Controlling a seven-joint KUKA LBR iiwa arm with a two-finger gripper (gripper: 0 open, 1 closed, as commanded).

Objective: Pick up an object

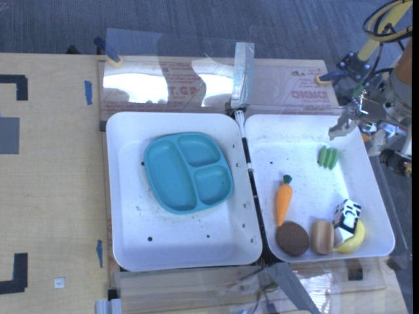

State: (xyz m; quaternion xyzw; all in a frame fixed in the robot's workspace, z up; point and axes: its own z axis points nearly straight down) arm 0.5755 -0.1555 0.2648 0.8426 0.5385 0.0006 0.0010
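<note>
We look down on a light wooden bench [46, 195] marked with black corner brackets [16, 87] and bits of blue tape [88, 91]. Beyond it lies dark blue-grey carpet [196, 8]. Glare shines off a clear plastic panel [163, 84] behind the bins.

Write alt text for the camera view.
A gripper hovers at the right bin's far edge, near a green toy vegetable; a toy carrot, brown patty and banana lie nearer. The left bin holds a blue divided plate.
</note>
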